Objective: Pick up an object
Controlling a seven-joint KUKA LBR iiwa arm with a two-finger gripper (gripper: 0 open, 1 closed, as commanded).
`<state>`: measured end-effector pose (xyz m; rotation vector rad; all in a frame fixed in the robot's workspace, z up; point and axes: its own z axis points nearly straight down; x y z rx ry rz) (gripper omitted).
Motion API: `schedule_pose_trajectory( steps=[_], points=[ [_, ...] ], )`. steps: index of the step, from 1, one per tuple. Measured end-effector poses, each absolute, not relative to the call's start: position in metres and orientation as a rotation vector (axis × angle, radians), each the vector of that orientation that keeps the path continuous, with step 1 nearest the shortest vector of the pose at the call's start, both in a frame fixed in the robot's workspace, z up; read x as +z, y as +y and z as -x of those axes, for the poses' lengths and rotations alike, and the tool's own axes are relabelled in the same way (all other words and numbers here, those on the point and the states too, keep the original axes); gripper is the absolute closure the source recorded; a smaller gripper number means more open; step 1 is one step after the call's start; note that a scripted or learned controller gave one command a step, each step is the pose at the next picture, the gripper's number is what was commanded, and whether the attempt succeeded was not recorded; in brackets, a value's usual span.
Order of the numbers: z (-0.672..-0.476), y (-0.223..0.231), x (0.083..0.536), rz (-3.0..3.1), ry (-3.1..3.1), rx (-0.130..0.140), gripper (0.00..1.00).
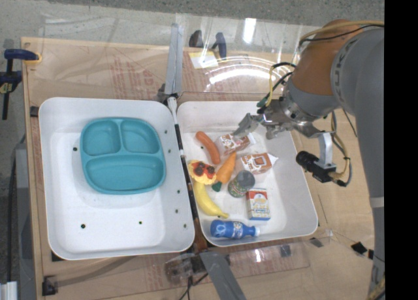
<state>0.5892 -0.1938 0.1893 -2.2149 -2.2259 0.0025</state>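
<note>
In the right bin (297, 217), nearest at 6 o'clock lies a blue bottle (230, 229), then a banana (208, 201). At 12 o'clock a snack packet (230, 143) sits under the end effector (251, 123); whether it grips anything, I cannot tell. Descend squarely, avoiding the sausage (208, 146).

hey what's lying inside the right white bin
In the shallow right white bin: an orange sausage, carrot, yellow banana, blue-capped bottle, small red carton, grey can, two snack packets. The gripper covers part of one packet.
</note>
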Motion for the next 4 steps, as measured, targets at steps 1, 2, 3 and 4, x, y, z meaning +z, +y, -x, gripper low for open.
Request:
schedule_pose_trajectory(
  steps=[1,2,3,4],
  points=[
    [-0.589,-0.149,0.111,2.041,-2.41,-0.009,0.0],
    [-0.577,-0.157,0.104,1.991,-2.467,-0.021,0.0],
    [-0.537,-0.169,0.088,1.987,-2.433,0.002,0.0],
    [-0.536,-0.171,0.098,1.984,-2.436,0.005,1.0]
  ],
)
